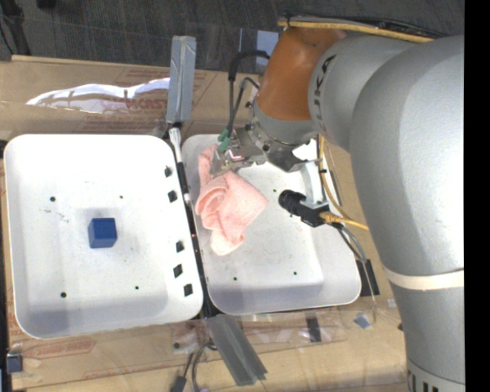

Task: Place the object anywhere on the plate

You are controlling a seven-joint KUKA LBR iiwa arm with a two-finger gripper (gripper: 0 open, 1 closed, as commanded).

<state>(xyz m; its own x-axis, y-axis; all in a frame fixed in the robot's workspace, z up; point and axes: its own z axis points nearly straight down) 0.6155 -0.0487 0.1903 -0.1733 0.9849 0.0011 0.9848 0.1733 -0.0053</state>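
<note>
The big grey arm [392, 178] with its orange band reaches in from the right and hangs over the right bin [310, 288]. Both white bins sit side by side on the brown worktop [82, 84]. The left bin [49, 300] has a small blue block [103, 232] in it, well apart from the arm. In the right bin lies a pink cloth [229, 207], bunched up in soft folds near the wall between the two bins. I think this cloth is the thing to move, though I can't spot a plate for sure. The cloth looks very light and floppy, not hard at all. It will bend and droop when lifted, and it won't break. It may slide out if only a thin edge is pinched. The best place to take hold looks like a thick fold, like the high bump at the top of the cloth. The pincer [222, 160] is right at that top end, touching or just above the cloth. I cannot tell if it is pinching the cloth or not.
</note>
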